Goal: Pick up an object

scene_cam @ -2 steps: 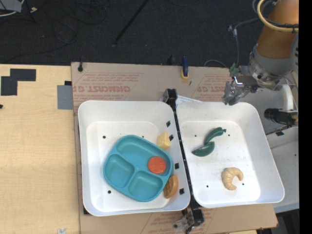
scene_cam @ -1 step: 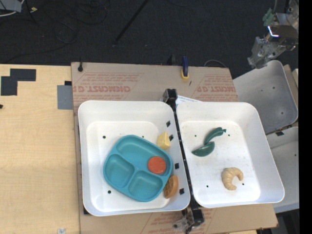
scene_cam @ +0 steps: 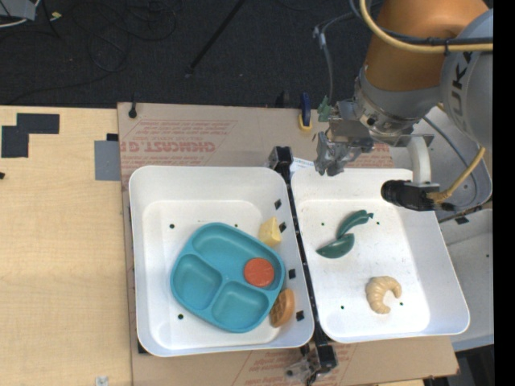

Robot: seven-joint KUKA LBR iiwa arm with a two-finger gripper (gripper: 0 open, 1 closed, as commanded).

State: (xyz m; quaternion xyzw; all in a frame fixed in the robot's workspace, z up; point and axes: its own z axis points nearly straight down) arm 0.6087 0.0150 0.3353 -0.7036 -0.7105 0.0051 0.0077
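On the pale wooden table [scene_cam: 56, 240] a sheet of brown cardboard [scene_cam: 201, 135] carries two bins. The left white shallow plastic bin [scene_cam: 149, 215] holds a teal three-compartment plastic tray [scene_cam: 201, 284], tilted in the view; a round orange-red disc [scene_cam: 259, 273] sits in the tray's right compartment. A small pale yellow chunk [scene_cam: 271, 232] lies just beside the tray's far right edge, and a golden-brown pastry-like piece [scene_cam: 282, 307] touches its near right corner.

The right white shallow plastic bin [scene_cam: 442, 296] holds a dark green curved pepper-shaped toy [scene_cam: 344, 235] toward its far-middle and a tan croissant-shaped toy [scene_cam: 384, 293] nearer — the two well apart.

The grey two-finger gripper [scene_cam: 331, 166] hangs over the right bin's far left edge; nothing is between its fingers, though I cannot tell their spread.
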